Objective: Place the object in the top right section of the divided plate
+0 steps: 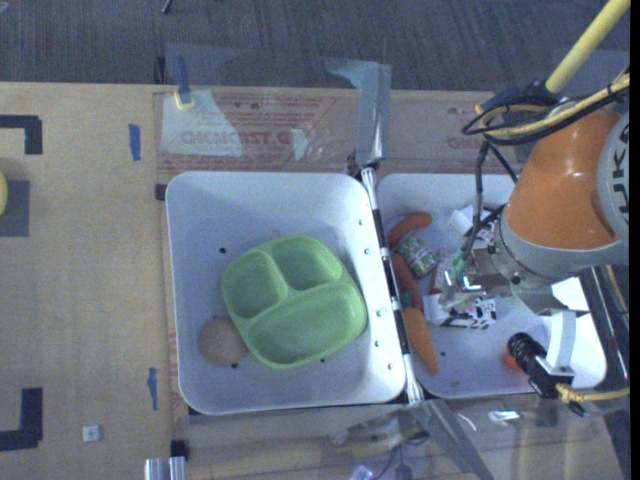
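Camera view: green three-section divided plastic plate in the left white bin, a round tan object touching its lower-left edge. Right white bin holds orange carrot-shaped toys, a red sausage-shaped toy and small clutter. Grey-and-orange arm hangs over this bin; gripper low among the clutter, its opening impossible to tell.

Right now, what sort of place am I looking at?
Probably a robotics lab test bench: a robot arm over two white bins, a green divided plate, toy food like a carrot, and taped marks.
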